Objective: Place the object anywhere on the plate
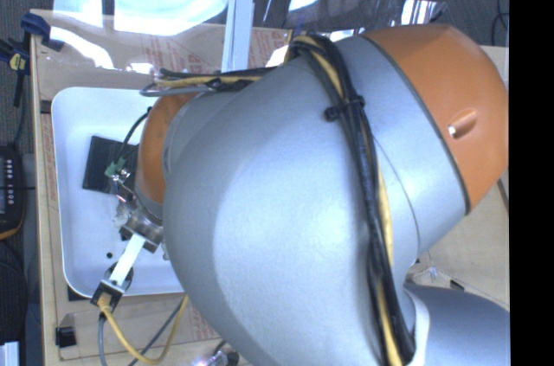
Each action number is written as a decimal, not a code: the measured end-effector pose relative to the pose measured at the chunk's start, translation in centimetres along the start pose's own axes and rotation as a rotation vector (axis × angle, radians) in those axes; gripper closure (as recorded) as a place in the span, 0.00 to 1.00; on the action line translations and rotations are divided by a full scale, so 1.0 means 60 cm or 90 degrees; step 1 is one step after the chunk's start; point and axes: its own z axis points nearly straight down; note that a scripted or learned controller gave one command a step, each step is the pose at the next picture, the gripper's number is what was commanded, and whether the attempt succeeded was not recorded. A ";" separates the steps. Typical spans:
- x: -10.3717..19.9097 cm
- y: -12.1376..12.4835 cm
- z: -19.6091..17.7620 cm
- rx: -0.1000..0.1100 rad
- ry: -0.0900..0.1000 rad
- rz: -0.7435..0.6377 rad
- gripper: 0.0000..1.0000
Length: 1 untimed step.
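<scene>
The gripper [132, 221] of a KUKA arm [286, 217] hangs low over the left white bin [67, 183], its working end tucked beneath the arm's grey body; whether it is open or closed cannot be told from this angle, and nothing can be seen held in it. Just beside it, towards the bin's far left wall, a dark flat piece [102, 158] with square corners lies on the bin floor, a small green fleck at its near edge. It is thin, matte and looks rigid. It may be the task's object or the plate itself; the view does not settle which, and its right side is hidden behind the wrist. A yellow cable [130, 340] trails from a white fitting [119, 269] under the wrist across the bin's near rim and onto the table [39, 100]. A black cable bundle [362, 157] runs along the arm, and the orange band [450, 96] fills the upper right. A blue clamp [35, 27] grips the table's far left corner. Judged from the pose, the arm is working at the bin floor, at either the pick or the set-down; the next move calls for lifting straight clear so the result can be checked
</scene>
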 end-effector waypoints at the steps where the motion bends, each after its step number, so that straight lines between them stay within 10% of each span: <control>1: -0.079 0.072 0.062 -0.001 0.003 -0.059 0.00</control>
